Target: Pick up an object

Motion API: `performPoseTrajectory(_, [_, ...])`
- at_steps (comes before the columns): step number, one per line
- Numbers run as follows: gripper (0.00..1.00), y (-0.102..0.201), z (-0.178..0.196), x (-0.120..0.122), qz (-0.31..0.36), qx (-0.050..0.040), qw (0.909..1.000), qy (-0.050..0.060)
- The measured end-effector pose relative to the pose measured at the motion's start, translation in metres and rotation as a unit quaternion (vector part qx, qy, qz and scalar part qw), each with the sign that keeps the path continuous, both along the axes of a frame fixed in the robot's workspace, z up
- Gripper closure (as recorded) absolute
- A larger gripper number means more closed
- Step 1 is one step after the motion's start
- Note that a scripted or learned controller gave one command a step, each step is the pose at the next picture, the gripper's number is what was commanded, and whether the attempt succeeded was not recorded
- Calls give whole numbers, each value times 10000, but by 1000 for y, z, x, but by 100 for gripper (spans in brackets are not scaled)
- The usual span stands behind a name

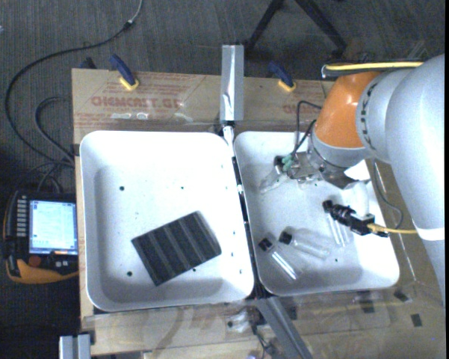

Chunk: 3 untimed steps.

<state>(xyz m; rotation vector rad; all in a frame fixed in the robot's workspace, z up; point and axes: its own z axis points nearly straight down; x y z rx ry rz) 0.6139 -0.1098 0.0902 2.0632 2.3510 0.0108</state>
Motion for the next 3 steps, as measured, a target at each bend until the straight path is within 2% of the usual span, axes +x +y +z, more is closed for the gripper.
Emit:
performPoseTrajectory(1, [100, 0, 11, 1, -3, 9, 10000, -8])
performPoseTrajectory(2, [0, 0, 11, 1, -3, 10, 10000, -6])
performPoseTrajectory(3, [0, 4, 1, -56, 303, 1, 9995, 8])
